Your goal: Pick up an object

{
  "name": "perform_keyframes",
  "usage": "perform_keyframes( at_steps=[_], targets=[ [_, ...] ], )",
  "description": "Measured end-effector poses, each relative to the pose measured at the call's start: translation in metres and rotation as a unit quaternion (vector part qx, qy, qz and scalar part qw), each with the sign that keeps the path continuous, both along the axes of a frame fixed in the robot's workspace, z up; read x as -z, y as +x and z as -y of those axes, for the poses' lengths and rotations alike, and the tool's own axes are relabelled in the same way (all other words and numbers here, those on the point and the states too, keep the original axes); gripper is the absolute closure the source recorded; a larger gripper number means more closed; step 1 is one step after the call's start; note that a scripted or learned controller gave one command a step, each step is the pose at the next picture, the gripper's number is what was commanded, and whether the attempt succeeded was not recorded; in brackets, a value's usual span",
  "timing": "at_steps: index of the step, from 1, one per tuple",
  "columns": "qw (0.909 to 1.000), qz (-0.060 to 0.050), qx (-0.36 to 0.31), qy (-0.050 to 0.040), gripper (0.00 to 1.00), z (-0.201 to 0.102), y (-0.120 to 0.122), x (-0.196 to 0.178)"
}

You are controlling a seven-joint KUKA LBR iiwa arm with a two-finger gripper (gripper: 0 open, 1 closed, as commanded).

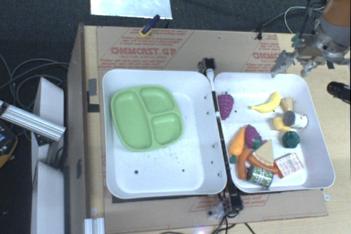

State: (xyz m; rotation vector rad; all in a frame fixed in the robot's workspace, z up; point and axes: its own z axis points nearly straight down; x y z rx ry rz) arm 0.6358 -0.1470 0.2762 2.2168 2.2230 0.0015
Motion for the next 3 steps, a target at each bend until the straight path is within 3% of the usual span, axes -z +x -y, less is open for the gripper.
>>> perform_keyframes(
  at_steps=[1, 2, 3],
  targets=[
    [1.0, -0.002, 0.001, 0.0001, 0.0, 0.029, -0.01, 0.083],
    [1.0, 0.002, -0.001, 0.0005, 0.0, 0.039, 0.014, 0.18],
    [1.0, 0.003, -0.002, 0.0002, 1.0, 0.039, 0.015, 0.169]
  ],
)
